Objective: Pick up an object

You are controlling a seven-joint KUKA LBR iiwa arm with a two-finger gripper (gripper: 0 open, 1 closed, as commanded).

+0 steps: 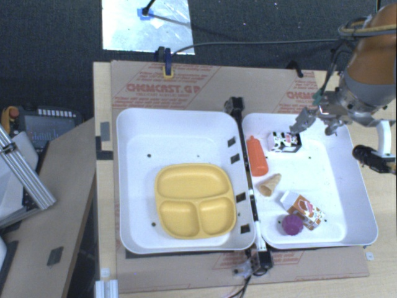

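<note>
Approach step: gripper (pixel 316 118), whether apart or together I cannot tell, hangs over right bin (pixel 347 191) just beside the black-and-white carton (pixel 285 141), nothing held; next it needs to line up over the carton and descend.

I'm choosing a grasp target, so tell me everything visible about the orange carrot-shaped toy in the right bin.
The orange carrot-shaped plastic toy is a smooth, elongated piece with a redder cap at its far end. It lies flat on the floor of the right shallow white bin, lengthwise along the bin's left wall. It sits apart from the tan cone-shaped toy nearer the camera; nothing grips it.
</note>
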